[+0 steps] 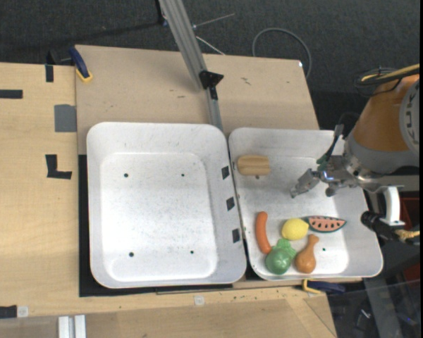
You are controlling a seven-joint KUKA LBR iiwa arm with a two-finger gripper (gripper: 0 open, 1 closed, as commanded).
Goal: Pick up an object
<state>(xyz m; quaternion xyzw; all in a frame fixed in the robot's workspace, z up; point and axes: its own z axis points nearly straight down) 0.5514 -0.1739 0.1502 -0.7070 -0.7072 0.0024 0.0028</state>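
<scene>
Claw (304, 183): I see it over the right bin (282, 143), clear of every item; whether it stands apart or together I cannot tell. Pickable stock, outward: bread-like roll (253, 165) alone to the claw's left; watermelon slice (326, 224), lemon (295, 229), orange carrot (262, 232), green vegetable (280, 258) and drumstick (307, 255) clustered, several touching. I'd judge the isolated roll the cleanest target, straddled squarely before descending; left bin (155, 136) noted on the bench (28, 118).

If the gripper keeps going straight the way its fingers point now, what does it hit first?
The gripper points left and slightly down over the right bin. Most likely it meets bare bin floor first, between the tan block and the orange carrot. Its height is unclear from this slanted view.
</scene>
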